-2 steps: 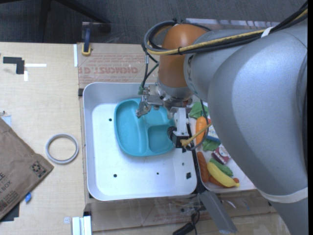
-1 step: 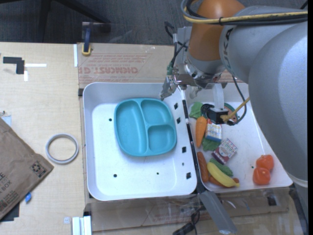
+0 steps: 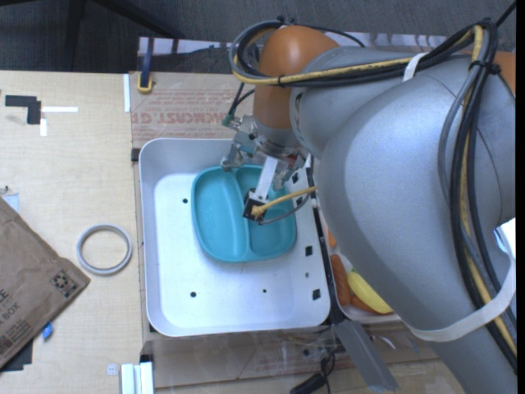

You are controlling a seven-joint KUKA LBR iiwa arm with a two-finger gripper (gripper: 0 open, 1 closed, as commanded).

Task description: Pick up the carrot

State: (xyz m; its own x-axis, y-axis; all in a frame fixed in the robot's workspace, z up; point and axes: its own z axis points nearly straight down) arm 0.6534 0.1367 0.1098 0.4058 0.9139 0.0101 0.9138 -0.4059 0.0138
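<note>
The carrot (image 3: pixel 337 279) shows as an orange strip in the right bin, at its left wall, mostly hidden under the big grey arm. My gripper (image 3: pixel 244 154) hangs over the left bin (image 3: pixel 172 302), above the far edge of a teal two-part plate (image 3: pixel 221 216). It is well to the left of the carrot and apart from it. Nothing shows held in it.
A yellow banana-like thing (image 3: pixel 369 295) lies beside the carrot in the right bin. The arm covers most of that bin. On the bench to the left lie a tape ring (image 3: pixel 104 248) and a brown cardboard piece (image 3: pixel 29 286).
</note>
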